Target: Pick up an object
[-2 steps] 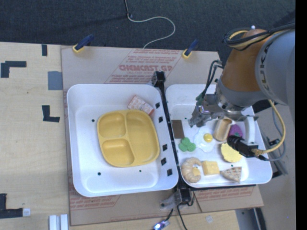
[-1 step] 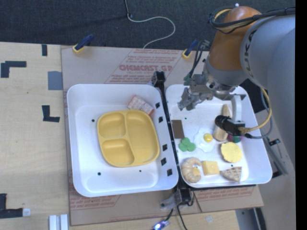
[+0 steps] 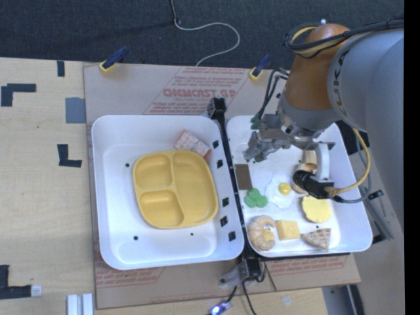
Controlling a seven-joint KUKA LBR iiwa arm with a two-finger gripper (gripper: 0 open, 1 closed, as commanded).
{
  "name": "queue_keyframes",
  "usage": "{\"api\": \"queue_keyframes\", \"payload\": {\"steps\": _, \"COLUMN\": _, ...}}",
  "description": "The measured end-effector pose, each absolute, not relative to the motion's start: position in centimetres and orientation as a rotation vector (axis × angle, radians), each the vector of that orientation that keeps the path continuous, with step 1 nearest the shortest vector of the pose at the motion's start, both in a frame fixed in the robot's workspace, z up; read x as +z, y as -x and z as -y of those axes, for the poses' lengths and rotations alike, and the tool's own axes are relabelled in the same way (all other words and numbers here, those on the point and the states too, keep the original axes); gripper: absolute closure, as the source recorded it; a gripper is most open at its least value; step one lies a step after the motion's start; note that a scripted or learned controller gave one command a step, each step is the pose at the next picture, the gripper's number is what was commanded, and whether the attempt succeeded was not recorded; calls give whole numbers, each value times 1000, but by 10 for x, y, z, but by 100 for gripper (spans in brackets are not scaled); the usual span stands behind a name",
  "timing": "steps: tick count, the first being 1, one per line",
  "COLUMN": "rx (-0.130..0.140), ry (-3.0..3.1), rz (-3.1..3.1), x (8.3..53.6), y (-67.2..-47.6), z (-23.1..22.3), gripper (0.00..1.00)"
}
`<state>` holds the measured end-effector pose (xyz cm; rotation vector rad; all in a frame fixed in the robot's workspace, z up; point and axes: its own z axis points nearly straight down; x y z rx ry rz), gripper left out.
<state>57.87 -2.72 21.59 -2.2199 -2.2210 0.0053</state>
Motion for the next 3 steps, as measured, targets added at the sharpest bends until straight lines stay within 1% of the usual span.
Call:
{"api": "queue_keyframes", "payload": {"steps": 1, "rx": 4, "ry": 2220, "rz": 2223, "x": 214, "y": -587, "z": 29, "gripper": 100}}
{"api": "queue_keyframes", "payload": {"steps": 2, "rx": 0, "ry": 2218, "rz": 2224, "x": 231, "y": -587, "z": 18, "gripper": 100}}
{"api": "queue_keyframes", "payload": {"steps": 3, "rx": 6, "ry": 2221, "rz": 2220, "x": 214, "y": -587, "z": 32, "gripper": 100}}
